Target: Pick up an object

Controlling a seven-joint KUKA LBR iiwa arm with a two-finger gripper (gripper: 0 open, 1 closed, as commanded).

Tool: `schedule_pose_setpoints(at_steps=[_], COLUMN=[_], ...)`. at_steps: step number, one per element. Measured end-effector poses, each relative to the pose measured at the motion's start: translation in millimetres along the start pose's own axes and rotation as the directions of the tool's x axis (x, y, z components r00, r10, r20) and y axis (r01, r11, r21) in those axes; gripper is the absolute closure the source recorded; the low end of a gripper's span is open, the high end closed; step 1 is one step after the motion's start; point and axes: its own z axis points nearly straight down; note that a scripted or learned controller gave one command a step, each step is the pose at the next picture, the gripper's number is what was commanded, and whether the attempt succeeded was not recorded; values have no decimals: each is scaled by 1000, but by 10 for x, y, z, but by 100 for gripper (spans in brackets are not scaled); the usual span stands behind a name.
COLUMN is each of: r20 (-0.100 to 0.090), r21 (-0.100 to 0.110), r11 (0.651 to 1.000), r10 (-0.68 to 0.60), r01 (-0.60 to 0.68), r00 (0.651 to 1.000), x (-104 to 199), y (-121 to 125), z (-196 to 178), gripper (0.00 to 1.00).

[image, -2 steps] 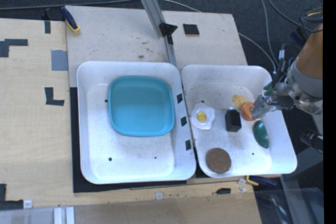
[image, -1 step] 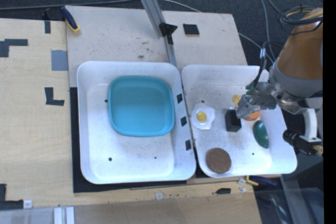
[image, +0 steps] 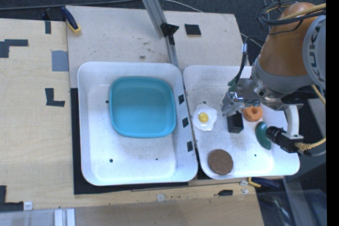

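Observation:
The right white bin (image: 209, 79) holds a fried egg toy (image: 204, 118), a brown round patty (image: 220, 161), an orange ring-shaped piece (image: 252, 113) and a dark green piece (image: 261, 134). My gripper (image: 234, 120) hangs low over this bin, between the egg and the orange ring, with its dark finger ends pointing down at the bin floor. The orange ring sits just right of the gripper, partly hidden by the wrist. Nothing can be seen held.
The left white bin (image: 95, 156) holds a teal square plate (image: 142, 107). A grey metal pole (image: 153, 0) slants down toward the seam between the bins. Cables loop behind the arm at the upper right.

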Motion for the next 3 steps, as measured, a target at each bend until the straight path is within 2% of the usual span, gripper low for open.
schedule_pose_setpoints(at_steps=[1, 2, 3], r20=[0, 0, 1], r21=[2, 0, 2], r11=[1000, 1000, 1000], r10=[0, 0, 0], r01=[0, 0, 0], r00=[1000, 1000, 1000], x=[546, 1066, 1571], y=[109, 107, 241], z=[190, 170, 391], gripper=[100, 100, 100])
